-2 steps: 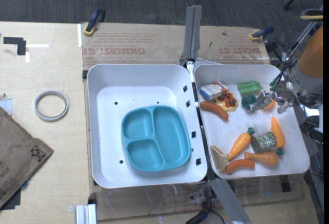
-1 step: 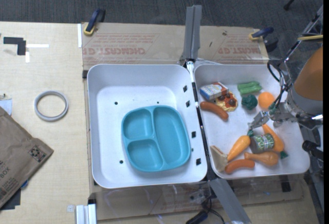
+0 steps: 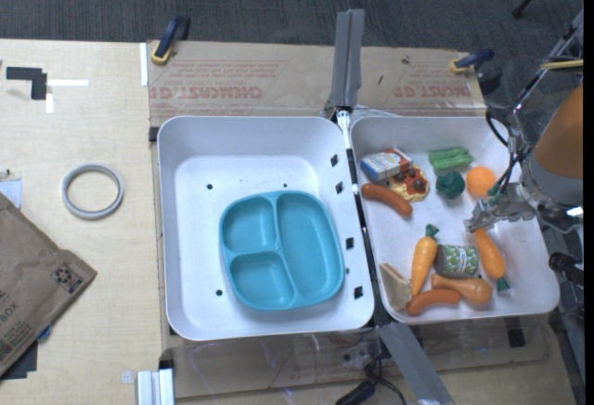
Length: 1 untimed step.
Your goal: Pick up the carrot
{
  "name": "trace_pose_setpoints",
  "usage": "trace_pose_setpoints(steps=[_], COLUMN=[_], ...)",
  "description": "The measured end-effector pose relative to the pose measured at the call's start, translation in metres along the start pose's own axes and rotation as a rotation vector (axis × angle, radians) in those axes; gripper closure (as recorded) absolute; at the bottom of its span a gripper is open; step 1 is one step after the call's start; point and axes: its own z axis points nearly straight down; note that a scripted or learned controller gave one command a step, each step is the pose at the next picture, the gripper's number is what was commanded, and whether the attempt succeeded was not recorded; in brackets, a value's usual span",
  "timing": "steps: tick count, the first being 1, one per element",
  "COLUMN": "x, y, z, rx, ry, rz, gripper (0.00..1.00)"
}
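Orange with a small green top, the carrot [image 3: 423, 262] lies in the right bin [image 3: 536, 301], near the middle of its front half. Its long axis runs almost toward and away from the camera, the green end pointing to the back of the bin and the thin tip pointing down toward a sausage [image 3: 432, 301] at the front wall. A second carrot [image 3: 489, 254] lies further right, tilted, with its green end toward the front; it is just below my gripper [image 3: 484, 214].

My gripper hangs over the right part of that bin, beside an orange ball [image 3: 480, 181]. I cannot tell from this angle how it stands, and I see nothing held in it.

From my gripper, the first carrot lies to the left and a little toward the front, with a green packet [image 3: 458, 259] between the two carrots. I judge that the nearer carrot is the easier one, because I come in from the right. For either one, I should close across the short width, not along the length.
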Motion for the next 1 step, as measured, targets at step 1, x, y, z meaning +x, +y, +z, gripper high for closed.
trace_pose_setpoints(steps=[1], x=[0.1153], y=[-0.0197], z=[-0.0775], rx=[0.000], ry=[-0.002], rz=[0.132], gripper=[1.00])
